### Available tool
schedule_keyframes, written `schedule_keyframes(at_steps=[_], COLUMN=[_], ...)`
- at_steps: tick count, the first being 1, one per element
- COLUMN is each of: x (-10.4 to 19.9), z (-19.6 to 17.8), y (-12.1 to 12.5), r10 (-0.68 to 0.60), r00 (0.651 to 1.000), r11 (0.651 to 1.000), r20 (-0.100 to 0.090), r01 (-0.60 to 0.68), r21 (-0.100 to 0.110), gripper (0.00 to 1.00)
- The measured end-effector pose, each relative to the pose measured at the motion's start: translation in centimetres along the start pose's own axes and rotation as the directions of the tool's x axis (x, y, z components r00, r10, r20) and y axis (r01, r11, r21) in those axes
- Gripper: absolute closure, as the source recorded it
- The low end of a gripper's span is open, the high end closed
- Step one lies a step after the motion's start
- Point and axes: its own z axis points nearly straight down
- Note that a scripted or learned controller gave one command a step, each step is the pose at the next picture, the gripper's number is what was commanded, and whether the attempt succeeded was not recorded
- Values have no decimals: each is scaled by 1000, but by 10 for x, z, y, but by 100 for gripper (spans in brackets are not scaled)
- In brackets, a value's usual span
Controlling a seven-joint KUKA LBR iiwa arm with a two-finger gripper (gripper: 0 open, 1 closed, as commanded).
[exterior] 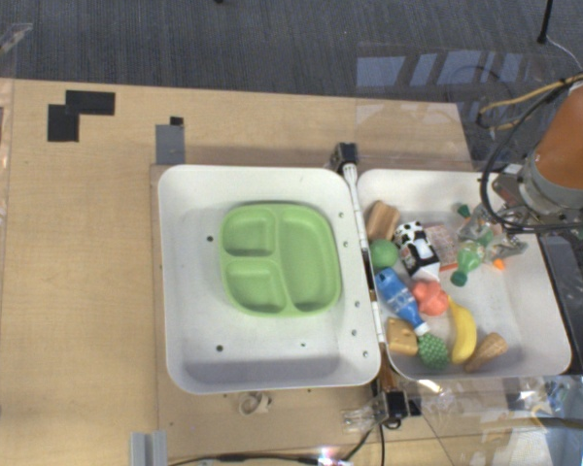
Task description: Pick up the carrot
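Note:
The carrot looks like a small pale-orange piece with a green leafy end. It lies in the upper middle of the right bin, just right of the cow toy. My gripper hangs low over the bin's upper right part, right beside the carrot's green end and slightly to its right. Small orange bits show under the gripper, too small to make out. I cannot tell whether the gripper touches the carrot.
The right bin also holds a bread piece, a green ball, a blue bottle, a red tomato, a banana and other toys. The left bin holds a green divided plate.

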Motion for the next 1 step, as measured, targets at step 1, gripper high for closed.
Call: schedule_keyframes(at_steps=[1], x=[0], z=[0], y=[0], r10=[0], r00=[1000], r11=[1000], r20=[0], r01=[0], r21=[-1], gripper=[0])
